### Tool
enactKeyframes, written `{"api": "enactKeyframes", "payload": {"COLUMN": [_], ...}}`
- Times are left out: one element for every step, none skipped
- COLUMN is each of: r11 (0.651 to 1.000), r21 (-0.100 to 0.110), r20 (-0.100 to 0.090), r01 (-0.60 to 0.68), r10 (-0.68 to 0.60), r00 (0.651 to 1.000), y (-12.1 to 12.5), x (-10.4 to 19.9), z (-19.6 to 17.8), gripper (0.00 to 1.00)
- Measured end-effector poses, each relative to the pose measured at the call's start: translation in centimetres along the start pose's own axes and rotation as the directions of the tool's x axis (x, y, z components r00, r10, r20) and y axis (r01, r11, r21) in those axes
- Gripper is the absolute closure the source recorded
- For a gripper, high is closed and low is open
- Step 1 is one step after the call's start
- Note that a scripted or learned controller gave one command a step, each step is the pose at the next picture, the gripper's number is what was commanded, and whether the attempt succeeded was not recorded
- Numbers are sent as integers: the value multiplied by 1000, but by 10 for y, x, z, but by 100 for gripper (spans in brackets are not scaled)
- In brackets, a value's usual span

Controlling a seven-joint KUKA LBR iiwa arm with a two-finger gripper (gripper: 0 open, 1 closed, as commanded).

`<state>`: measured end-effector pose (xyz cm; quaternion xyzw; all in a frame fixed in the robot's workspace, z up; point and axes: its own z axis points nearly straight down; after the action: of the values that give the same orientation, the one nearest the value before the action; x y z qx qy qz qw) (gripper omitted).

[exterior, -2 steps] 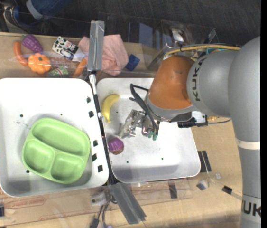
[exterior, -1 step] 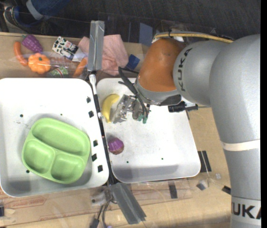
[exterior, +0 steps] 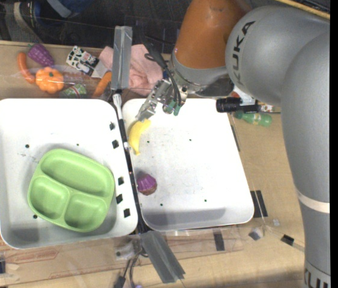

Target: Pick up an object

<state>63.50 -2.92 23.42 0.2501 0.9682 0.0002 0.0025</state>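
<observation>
Two bins sat side by side on the tabletop (exterior: pixel 265 179). The left bin (exterior: pixel 12 137) held a tray (exterior: pixel 71 189). In the right bin (exterior: pixel 211 173), a banana (exterior: pixel 136 135) lay near the far left corner under the tool (exterior: pixel 150 108), a plum (exterior: pixel 147 185) nearer. Toys (exterior: pixel 51 77) lay behind the left bin.

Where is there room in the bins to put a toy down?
Right bin: the bare floor right of the purple toy and below the banana. Left bin: the strip above the green plate. It is crowded near the gripper, over the banana.
</observation>
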Motion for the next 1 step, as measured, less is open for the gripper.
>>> {"api": "enactKeyframes", "payload": {"r11": [990], "r21": [2], "r20": [-7], "r01": [140], "r10": [-140], "r00": [990], "y": [-92], "x": [-27], "z": [111], "gripper": [100]}}
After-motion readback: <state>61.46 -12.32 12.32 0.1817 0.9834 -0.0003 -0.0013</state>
